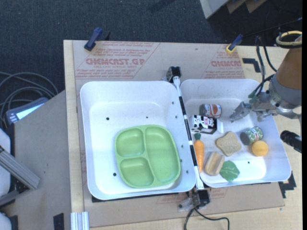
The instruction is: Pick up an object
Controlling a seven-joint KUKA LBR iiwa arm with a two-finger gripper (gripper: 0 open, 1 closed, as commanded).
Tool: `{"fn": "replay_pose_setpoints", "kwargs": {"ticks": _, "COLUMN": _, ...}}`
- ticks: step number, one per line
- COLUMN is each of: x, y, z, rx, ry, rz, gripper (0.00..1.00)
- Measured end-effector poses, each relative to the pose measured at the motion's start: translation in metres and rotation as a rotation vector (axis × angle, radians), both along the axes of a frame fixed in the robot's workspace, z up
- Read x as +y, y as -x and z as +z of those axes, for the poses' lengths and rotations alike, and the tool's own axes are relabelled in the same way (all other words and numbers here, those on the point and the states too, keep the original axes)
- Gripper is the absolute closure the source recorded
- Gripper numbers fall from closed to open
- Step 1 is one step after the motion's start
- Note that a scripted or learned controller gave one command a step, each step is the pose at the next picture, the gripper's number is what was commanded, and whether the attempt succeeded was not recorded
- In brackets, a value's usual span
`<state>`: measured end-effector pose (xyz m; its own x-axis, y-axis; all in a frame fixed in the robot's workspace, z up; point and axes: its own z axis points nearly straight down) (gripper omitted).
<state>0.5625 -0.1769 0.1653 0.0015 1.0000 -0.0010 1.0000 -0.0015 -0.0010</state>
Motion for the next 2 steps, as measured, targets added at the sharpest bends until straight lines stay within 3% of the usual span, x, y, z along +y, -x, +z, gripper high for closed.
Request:
{"fn": "replay_pose_setpoints", "kwargs": {"ticks": 1, "x": 0.016, "y": 0.020, "z": -0.081, "rx": 0.000, "ry": -0.002, "rz": 0.001, "gripper": 0.00}}
{"fn": "replay_pose_setpoints", "kwargs": {"ticks": 2, "x": 0.084, "y": 0.029, "z": -0.081, "rx": 0.000, "ry": -0.002, "rz": 0.002, "gripper": 0.00}}
